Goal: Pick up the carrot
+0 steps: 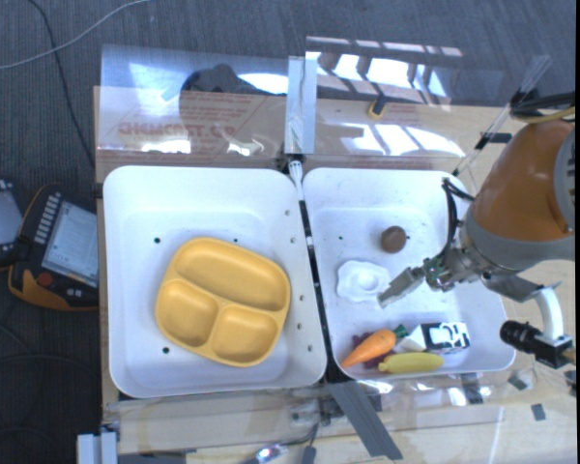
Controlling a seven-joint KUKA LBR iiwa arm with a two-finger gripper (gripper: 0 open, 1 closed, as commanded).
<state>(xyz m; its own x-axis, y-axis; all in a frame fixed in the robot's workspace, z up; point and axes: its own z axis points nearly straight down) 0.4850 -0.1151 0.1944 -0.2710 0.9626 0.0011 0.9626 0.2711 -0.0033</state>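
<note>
At the lower edge of the right bin, nearest the camera, the carrot is seen lying against the front wall, lower centre-right of the frame. Its long axis runs roughly left to right with a slight tilt, the orange tip pointing lower left and the green top toward the upper right. A yellow banana-like piece lies just beside it to the right, touching or nearly so, and a small black-and-white block sits just beyond that.

Farther up the frame, the hand is held over the middle of the same bin, angled toward the left. Whether it is open or closed cannot be told, and nothing is seen held in it. The carrot therefore lies below and slightly left of the hand in the picture, near but apart. A short descent toward the frame's bottom, with the grip set across the carrot's axis, is judged to be needed.

Beside the hand, a white fried-egg toy is seen, and beyond it a brown round piece. In the left bin a yellow divided tray rests.
</note>
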